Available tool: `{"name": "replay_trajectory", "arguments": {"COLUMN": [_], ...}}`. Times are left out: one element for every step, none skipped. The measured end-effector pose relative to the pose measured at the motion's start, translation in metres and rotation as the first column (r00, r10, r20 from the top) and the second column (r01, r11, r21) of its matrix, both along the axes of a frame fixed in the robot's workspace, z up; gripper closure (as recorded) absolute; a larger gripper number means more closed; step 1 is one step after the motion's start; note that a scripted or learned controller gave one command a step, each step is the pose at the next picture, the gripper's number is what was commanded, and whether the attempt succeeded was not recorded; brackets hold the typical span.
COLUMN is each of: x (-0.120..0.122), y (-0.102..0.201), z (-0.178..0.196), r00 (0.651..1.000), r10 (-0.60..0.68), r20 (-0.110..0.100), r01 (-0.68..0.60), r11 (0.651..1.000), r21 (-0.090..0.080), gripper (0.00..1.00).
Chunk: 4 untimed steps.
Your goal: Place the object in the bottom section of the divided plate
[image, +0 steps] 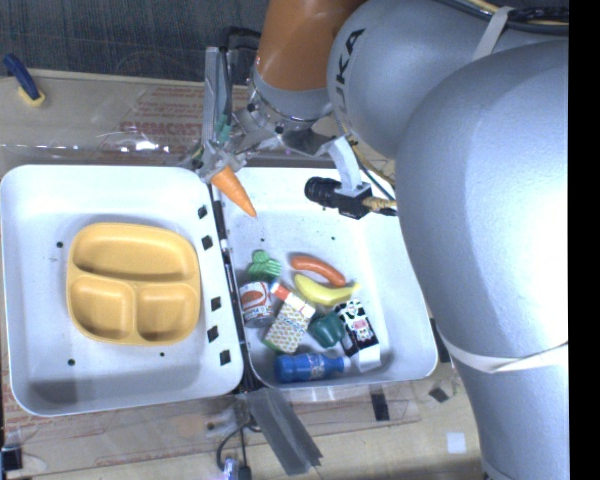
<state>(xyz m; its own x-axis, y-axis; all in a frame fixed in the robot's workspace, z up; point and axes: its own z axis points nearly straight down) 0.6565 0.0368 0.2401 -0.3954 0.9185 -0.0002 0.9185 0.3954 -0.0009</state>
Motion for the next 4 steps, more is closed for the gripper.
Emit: {"name": "replay_trajectory", "arguments": {"x": [0.0, 0.0, 0.0, 0.0], "y": [0.0, 0.001, -0.025, -0.026], "z": [0.0, 0.01, -0.014, -0.014], "r00": [1.0, 1.0, 0.983, 0.983], "r10": [0.0, 0.007, 0.186, 0.186], "r20": [0.0, 0.0, -0.002, -0.002], "r01": [0.0, -0.007, -0.186, -0.186], "r11": [1.0, 1.0, 0.983, 0.983], "r21": [0.0, -0.001, 0.001, 0.001], "gripper": [0.0, 1.0, 1.0, 0.0]}}
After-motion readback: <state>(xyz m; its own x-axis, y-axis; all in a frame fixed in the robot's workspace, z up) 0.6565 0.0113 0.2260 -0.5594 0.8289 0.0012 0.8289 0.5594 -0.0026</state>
